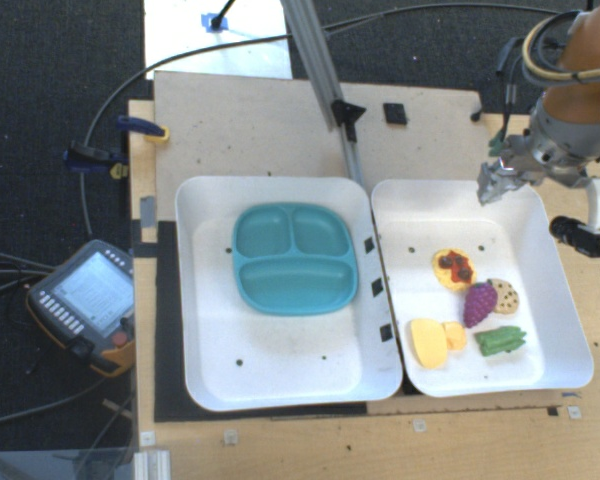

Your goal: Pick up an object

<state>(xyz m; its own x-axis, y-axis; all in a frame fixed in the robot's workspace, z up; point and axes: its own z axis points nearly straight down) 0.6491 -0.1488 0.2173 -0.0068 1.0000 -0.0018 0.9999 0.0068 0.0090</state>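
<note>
Above the far right corner of the right-hand shallow white bin (540, 230) the grey two-finger gripper (493, 184) is seen, hung from the grey arm with its orange band (592, 40); nothing is seen held by it, and how far it is open cannot be told. Well apart from it, toward the near side of the same bin, a cluster of small toy foods is laid: a round yellow pizza piece with red topping (453, 266), a purple bunch of grapes (480, 303) touching a tan chocolate-chip cookie (505, 296), a yellow cheese-like wedge (432, 342), and a green pepper-like piece (501, 341). A teal divided plastic plate (294, 258) is set in the left-hand white bin (205, 368).
</note>
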